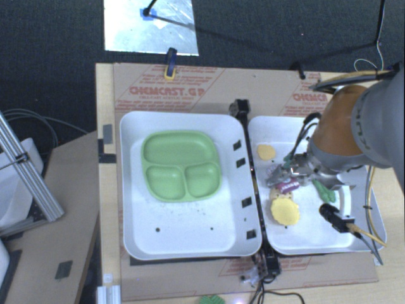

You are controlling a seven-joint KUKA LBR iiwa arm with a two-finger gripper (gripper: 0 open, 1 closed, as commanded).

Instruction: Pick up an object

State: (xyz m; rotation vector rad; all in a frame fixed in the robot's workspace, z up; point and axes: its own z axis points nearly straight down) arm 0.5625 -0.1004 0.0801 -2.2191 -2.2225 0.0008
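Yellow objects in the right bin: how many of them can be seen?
2. A small yellow disc lies near the bin's upper left; a larger yellow piece lies lower, below the gripper. The arm may hide others.

Dark blue-grey carpet floor [50, 49] all round the bench. Shiny silver sheet [150, 18] lies flat on it well beyond the jaws, with a blue tape scrap [147, 12] on top. Bench top [190, 84] is brown protective board printed in red, yellow-and-blue clamp [170, 64] on its far edge. Aluminium extrusion frame [25, 170] and tan side table [69, 227] far across from the jaws. Black cable [380, 11] hangs above.
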